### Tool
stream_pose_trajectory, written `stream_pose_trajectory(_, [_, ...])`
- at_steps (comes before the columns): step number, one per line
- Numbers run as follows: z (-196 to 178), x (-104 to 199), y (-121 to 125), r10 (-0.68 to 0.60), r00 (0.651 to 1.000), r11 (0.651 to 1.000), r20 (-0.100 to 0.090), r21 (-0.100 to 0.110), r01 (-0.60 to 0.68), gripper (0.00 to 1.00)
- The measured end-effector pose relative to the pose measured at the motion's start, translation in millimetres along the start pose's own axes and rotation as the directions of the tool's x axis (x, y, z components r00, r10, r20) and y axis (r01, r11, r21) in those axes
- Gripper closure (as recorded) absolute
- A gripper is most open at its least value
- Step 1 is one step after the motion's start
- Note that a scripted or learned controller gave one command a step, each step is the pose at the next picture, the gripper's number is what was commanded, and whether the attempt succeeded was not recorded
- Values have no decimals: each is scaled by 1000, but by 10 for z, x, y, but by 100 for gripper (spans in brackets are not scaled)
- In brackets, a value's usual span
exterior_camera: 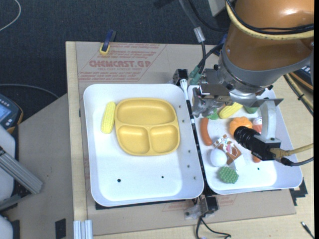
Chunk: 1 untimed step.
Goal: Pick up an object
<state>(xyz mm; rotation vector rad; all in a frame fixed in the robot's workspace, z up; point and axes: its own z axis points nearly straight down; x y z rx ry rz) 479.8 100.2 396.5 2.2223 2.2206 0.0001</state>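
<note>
White left bin (pixel 99 183) low in the frame, carrying a yellow divided plate (pixel 147 126) with a yellow corn cob (pixel 108 117) lying just beside the plate's left edge. Right bin (pixel 259 180) alongside, holding a green knobbly ball (pixel 228 175) nearest the lower rim, a white egg (pixel 218 158) above it, a small brown-and-white packet (pixel 228 149) touching the egg. Slightly higher, an orange carrot-like stick (pixel 205 131) near the divider, an orange round fruit (pixel 240 124), and a second yellow piece (pixel 230 110) by the arm. Hand (pixel 203 103) hanging over the right bin's upper left corner, under the grey wrist; cannot tell whether released or clenched, nothing seen between the fingers. Beyond, brown cardboard surface (pixel 124 59) with red lettering and a blue-yellow clamp (pixel 106 43) at the far edge.
</note>
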Motion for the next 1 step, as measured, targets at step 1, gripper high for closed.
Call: stream_pose_trajectory(1, [-102,3,6,0,1000,1000,0,-2,0,100])
